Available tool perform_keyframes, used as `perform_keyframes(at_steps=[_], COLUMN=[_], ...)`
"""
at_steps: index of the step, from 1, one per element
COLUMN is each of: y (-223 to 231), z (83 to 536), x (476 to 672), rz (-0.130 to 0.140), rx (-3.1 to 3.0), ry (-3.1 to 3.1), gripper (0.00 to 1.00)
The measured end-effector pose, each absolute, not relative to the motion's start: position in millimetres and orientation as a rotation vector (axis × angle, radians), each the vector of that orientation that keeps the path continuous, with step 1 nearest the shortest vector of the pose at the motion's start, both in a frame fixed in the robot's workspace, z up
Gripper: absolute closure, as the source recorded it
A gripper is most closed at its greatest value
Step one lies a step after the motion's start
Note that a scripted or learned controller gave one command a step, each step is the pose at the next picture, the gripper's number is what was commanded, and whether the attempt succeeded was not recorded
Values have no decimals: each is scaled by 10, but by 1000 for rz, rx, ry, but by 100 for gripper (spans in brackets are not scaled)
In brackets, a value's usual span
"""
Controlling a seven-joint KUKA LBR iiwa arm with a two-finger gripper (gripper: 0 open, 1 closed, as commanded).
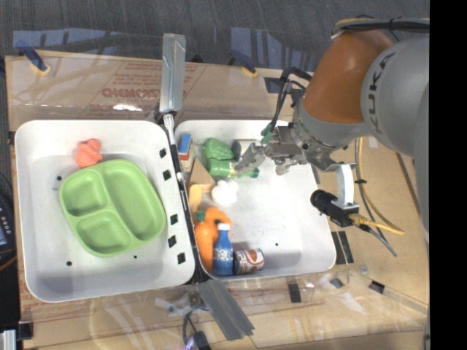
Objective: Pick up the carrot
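carrot (206, 240) in rt bin (310, 217)

Dark, perhaps carpeted floor (109, 2) behind a cardboard-covered bench (219, 79)

bins (44, 195): white
tray (111, 206): light green
toy by tray (88, 152): salmon pink
carrot (206, 239): orange
bottle (223, 249): blue, white cap
can (250, 261): red and white
arm (365, 79): grey, orange band

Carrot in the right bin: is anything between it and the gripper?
Yes. A white object lies between the gripper and the carrot, and a blue bottle sits against the carrot's right side.
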State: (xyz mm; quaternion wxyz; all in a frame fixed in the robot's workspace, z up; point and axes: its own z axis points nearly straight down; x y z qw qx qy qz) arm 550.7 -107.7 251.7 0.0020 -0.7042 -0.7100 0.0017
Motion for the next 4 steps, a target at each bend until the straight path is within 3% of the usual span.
perform_keyframes(at_steps=[1, 2, 3, 4], y=[-921, -1227, -1534, -1253], z=[1357, 908, 915, 915], x=[4754, 5475, 4980, 5563], rz=[3, 2, 2, 2], rx=[-1775, -1740, -1998, -1994], ry=[-2585, -2612, -2420, -2425], gripper=[0, 0, 0, 0])
